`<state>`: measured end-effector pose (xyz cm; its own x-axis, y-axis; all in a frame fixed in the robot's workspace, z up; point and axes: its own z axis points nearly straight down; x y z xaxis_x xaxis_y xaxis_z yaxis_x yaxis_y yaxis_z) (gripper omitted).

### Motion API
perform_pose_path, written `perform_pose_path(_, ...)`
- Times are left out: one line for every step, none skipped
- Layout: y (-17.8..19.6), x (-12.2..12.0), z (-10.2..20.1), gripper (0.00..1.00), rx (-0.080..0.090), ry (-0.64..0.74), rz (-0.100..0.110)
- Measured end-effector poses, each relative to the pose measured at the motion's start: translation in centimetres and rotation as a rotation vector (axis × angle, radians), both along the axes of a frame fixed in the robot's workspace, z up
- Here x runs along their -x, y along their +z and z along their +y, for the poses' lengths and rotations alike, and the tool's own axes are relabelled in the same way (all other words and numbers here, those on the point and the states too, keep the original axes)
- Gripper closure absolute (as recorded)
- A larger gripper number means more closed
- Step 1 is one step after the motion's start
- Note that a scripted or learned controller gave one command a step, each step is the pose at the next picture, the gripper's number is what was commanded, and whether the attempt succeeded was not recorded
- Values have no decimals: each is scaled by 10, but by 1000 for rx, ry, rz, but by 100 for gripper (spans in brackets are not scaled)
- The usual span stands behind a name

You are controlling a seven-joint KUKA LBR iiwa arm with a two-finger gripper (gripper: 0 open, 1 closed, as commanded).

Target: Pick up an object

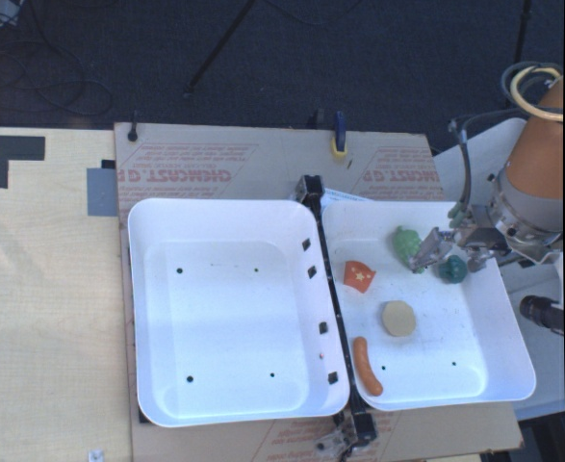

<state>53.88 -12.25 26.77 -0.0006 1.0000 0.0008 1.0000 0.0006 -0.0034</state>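
Sausage (367, 366), smooth orange, lies long axis 11-to-5 o'clock in right bin (494, 373). At its 1 o'clock, gripper (434, 250); finger state: cannot tell, beside lumpy green toy (405, 242).

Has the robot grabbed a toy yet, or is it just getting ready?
Done: the gripper has reached into the right bin, between the green object and the teal ball. In hand: nothing visible between its fingers. Left: gripping and lifting one; the red piece, tan disc and orange sausage lie untouched.
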Motion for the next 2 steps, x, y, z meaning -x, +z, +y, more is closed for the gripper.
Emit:
perform_pose_path(-86, -15, 105, 0, -4, 9, 8)
perform_pose_path(-71, -16, 97, 100, 1, -3, 3)
